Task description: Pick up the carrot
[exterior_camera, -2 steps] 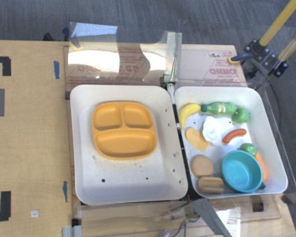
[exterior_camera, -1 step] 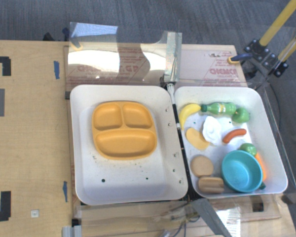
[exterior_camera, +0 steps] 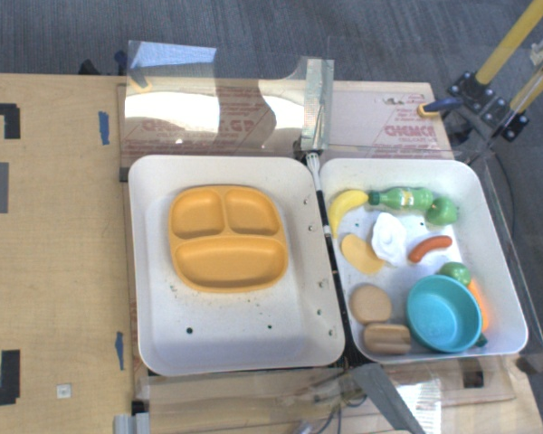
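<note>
The orange toy carrot with a leafy green top sits in the right-hand shallow white bin, tucked along that bin's right wall toward the near corner. Its green crown points up toward the far side, the orange body running down toward the near edge. Most of it is hidden behind the round blue bowl, which presses right against it; just a slim orange strip shows.
</note>
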`<state>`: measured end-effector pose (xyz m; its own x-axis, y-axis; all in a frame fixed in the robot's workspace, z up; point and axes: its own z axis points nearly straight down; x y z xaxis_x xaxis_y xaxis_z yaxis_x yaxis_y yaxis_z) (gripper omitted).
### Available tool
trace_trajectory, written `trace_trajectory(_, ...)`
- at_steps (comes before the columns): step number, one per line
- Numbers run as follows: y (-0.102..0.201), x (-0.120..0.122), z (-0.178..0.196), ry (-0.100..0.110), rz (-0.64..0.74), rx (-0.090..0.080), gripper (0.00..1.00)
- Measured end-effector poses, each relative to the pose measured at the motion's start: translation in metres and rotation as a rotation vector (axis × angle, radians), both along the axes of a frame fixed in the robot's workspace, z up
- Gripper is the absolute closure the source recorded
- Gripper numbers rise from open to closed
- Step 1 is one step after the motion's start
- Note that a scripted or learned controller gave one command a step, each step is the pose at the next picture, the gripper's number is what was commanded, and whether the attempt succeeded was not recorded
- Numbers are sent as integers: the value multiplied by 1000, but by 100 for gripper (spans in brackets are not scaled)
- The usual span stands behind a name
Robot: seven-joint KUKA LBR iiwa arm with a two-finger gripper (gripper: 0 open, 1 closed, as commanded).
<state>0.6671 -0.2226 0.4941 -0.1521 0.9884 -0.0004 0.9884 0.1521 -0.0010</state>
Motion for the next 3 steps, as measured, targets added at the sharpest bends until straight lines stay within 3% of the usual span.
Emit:
trace_trajectory(1,0,0,0,-2,-275,-1,0)
trace_trajectory(2,6,0,43,-8,-729,-1,0)
trace_trajectory(3,8,1,53,-11,-725,-3,100)
